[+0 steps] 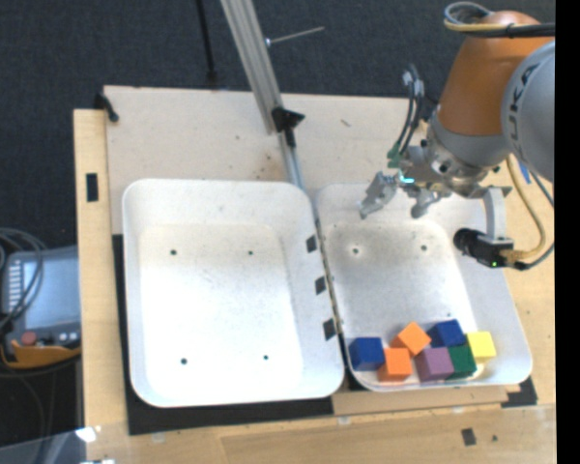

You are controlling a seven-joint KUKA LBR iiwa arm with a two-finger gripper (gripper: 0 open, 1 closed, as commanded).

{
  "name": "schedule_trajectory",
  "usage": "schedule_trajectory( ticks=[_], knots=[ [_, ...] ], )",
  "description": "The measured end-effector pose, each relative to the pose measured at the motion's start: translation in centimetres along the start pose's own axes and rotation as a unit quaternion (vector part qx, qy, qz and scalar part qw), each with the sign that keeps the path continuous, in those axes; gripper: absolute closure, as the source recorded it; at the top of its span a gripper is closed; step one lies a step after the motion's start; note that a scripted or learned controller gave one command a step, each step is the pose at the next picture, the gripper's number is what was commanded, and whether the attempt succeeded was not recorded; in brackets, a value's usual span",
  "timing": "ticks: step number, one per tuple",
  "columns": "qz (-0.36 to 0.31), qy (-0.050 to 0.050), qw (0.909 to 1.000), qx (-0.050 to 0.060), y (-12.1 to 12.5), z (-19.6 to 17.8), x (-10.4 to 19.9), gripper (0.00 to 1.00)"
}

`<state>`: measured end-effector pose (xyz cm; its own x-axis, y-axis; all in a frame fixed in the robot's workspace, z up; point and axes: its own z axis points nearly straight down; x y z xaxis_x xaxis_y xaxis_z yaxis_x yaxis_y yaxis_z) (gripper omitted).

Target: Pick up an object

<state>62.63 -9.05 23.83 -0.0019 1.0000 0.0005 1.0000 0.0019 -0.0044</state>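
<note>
Several small coloured cubes lie clustered at the near edge of the right bin: a blue cube, two orange cubes, a purple cube, a green cube, a yellow cube and another blue cube. My gripper hangs over the far end of the right bin, well away from the cubes. Its two fingers stand spread apart with nothing between them.
The left bin sits beside the right one, with small clips along the shared edge. A slanted aluminium rail rises from the bench behind the bins. A black connector with cable hangs off the arm over the right bin's right rim.
</note>
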Motion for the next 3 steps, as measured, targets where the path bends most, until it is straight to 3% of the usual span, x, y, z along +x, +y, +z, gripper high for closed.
schedule_trajectory(
  ticks=[1, 3],
  knots=[
    [0.0, 0.0, 1.0, -0.003, 0.1, -0.3, 0.0, 0.0],
    [0.002, -0.001, 1.0, 0.0, -1.4, 9.9, -0.6, 0.0]
  ],
)
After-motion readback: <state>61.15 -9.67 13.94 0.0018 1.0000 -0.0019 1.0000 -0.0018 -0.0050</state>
